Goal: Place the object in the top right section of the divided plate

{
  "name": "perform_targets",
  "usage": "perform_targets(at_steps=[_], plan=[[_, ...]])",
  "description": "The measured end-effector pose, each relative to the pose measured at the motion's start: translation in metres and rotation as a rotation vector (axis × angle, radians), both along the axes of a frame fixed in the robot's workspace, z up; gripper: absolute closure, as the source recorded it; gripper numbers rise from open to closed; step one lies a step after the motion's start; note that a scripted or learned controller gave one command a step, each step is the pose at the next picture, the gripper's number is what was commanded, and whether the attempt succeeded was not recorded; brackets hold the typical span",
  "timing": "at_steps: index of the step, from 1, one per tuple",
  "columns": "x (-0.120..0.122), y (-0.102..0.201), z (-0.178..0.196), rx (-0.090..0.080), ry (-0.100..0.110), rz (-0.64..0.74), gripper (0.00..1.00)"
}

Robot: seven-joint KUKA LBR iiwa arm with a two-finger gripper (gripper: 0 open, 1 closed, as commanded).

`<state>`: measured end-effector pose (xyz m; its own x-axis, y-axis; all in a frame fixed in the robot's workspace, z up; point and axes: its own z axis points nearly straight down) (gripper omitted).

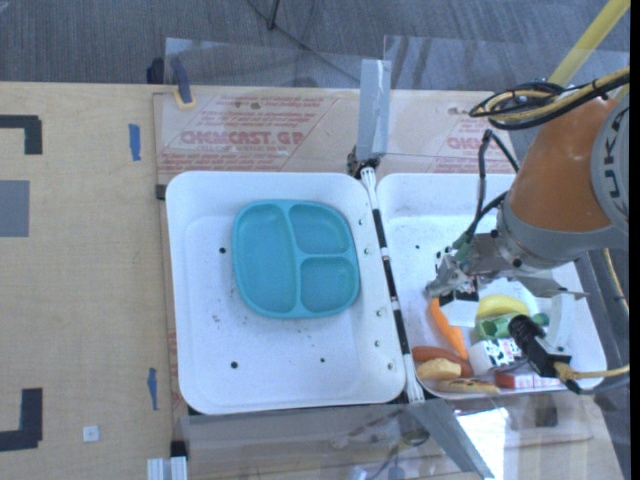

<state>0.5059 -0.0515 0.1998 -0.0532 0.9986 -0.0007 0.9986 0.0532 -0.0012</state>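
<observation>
1. Reaching into the right bin [400,203], the gripper [448,276] sits low over the bin floor, just above the pile of toy food; whether it is open or has hold of anything, I cannot tell.
2. Judged step: the pick, not yet the carry. No object is visibly held.
3. Just beside the gripper lie a carrot [447,325], a yellow banana-like piece [500,305], a green piece [492,326], a sausage-like piece [435,353] and a bread-like piece [442,370], crowded in the near corner.
4. Next move probably calls for a secure grasp on one piece, then a lift over the divider.
5. Left bin [195,298] holds the teal divided plate [295,258]; its top right section [318,230] is bare.
</observation>
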Motion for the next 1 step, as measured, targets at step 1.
perform_targets(at_steps=[1], plan=[[-0.0134,0.0929,-0.0159,0.002,0.002,0.210,1.00]])
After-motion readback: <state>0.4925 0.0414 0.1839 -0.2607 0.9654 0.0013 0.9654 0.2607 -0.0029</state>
